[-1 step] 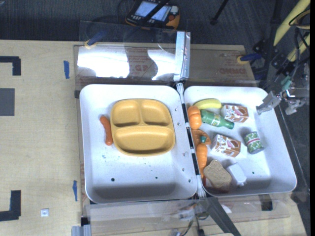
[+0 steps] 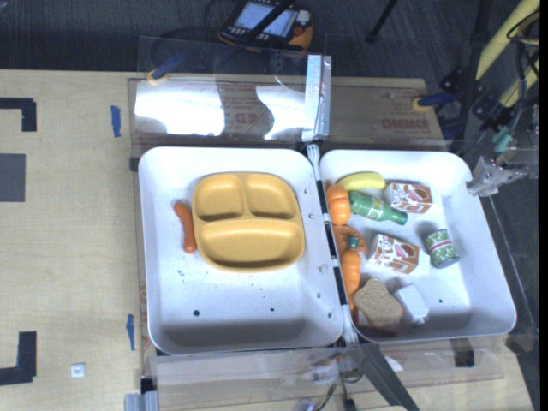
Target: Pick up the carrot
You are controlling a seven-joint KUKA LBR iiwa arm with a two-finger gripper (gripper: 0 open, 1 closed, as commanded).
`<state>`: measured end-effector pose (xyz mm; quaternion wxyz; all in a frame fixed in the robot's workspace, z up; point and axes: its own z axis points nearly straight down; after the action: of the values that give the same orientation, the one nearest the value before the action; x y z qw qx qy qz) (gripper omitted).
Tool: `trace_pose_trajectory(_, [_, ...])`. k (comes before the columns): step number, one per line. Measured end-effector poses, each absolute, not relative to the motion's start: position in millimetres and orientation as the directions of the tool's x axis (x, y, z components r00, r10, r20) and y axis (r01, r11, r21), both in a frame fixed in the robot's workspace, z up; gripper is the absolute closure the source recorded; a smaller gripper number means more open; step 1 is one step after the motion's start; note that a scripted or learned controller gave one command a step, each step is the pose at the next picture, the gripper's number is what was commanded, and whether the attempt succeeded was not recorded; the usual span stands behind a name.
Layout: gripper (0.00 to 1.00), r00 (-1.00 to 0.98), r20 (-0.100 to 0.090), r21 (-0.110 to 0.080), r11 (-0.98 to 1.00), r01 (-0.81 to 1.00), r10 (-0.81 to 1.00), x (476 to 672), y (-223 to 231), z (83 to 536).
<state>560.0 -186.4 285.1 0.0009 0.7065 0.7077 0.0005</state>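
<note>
carrot [image 2: 351,270] is in the right bin [image 2: 479,255], lying lengthwise right against that bin's left wall, next to the seam where the 2 bins meet. its near end runs down beside a slice of bread [image 2: 378,305], and a round orange fruit [image 2: 338,205] sits just beyond its far end. nothing is resting on top of it, though a small carton [image 2: 394,253] is close on its right.

now the gripper [image 2: 492,171]: it's at the far right corner of the right bin, over the rim, well apart from the carrot. almost the whole width of the bin is between them, with a green bottle [image 2: 376,208], a second carton [image 2: 408,197], a banana [image 2: 360,180] and a small can [image 2: 442,247] scattered in that gap. the gripper is small and cluttered with cables at this angle, so whether it is open or closed, i can't tell. nothing from the bin is visibly in it.

over in the left bin [image 2: 163,298], a yellow divided plate [image 2: 248,221] sits in the middle, with 1 orange-red sausage-shaped piece [image 2: 185,227] just beside its left edge.
</note>
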Motion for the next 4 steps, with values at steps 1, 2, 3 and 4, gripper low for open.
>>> trace_pose_trajectory(1, [1.0,-0.122,0.001,-0.001,0.122,0.992,0.992,580.4,-211.5,239.6])
trace_pose_trajectory(2, [1.0,-0.023,0.0,0.002,0.023,1.0,1.0,566.6,-162.1,88.2])
trace_pose_trajectory(3, [1.0,-0.452,-0.006,0.007,0.452,0.892,0.892,481.7,-144.9,88.0])
trace_pose_trajectory(4, [1.0,-0.509,-0.002,0.002,0.509,0.861,0.861,510.8,-159.8,158.3])
